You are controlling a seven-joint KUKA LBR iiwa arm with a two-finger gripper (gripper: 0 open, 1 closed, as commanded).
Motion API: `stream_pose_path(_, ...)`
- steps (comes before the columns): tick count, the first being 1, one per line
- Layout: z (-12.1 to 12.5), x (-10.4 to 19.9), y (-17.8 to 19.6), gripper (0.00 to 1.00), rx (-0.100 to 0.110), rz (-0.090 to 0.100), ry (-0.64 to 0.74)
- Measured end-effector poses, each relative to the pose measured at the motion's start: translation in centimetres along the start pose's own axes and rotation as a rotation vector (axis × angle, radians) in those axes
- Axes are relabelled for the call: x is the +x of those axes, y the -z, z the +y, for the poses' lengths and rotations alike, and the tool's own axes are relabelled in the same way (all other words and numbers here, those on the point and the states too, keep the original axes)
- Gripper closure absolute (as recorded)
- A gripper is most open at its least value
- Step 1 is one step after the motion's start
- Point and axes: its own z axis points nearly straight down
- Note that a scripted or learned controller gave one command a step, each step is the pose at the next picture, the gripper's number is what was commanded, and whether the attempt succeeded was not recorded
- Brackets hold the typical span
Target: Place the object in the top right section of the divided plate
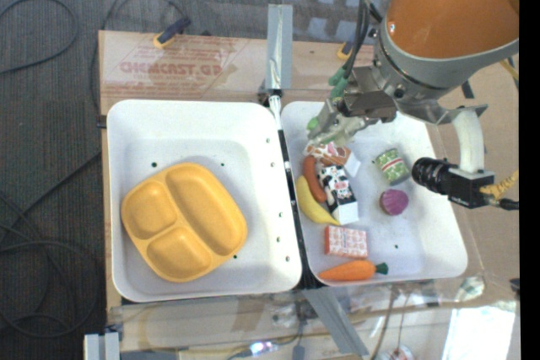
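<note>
Left bin point(126, 139): one yellow divided plate point(184, 220), nothing in its sections. Right bin point(439, 253): banana point(310, 205), carrot point(348, 271), purple piece point(393, 201) and other toy foods. Gripper point(327, 129) low over the heap's upper end; grip state cannot be told.

Dark grey carpet floor point(51, 97) fills the frame's left and top, crossed by looping black cables point(34, 8). A brown cardboard sheet point(181, 67) lies on the surface.
</note>
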Motion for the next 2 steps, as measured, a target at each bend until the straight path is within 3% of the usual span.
stream_pose_path(1,1.8,7.4,0.0,1.0,0.0,0.0,0.334)
stream_pose_path(2,2.9,5.8,-7.6,1.0,0.001,0.0,0.352)
